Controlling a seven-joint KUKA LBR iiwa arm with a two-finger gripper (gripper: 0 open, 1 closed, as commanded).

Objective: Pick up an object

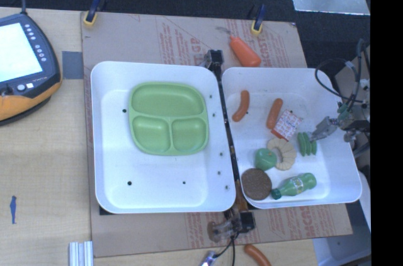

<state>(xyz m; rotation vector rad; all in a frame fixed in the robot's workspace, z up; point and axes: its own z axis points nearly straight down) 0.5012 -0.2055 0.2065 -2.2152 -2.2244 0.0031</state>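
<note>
Several small toys crowd the right bin (340,192), and my gripper (322,130) sits just beside the ridged green piece (306,144) — nothing between its fingers that I can see, but whether they're spread I cannot tell. I'd worry it nudges the piece aside — or grazes the red-and-white packet (288,125).

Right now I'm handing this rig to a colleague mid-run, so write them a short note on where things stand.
Hand: low at the right bin's right side, next to the green ridged piece; nothing seen between its fingers.
Right bin: two sausages, red-white packet, green bottle, brown disc, more toy food.
Left bin: green divided plate.
Outside: carrot on the board.
Done: nothing lifted.
Left: grasp and raise one item.
</note>
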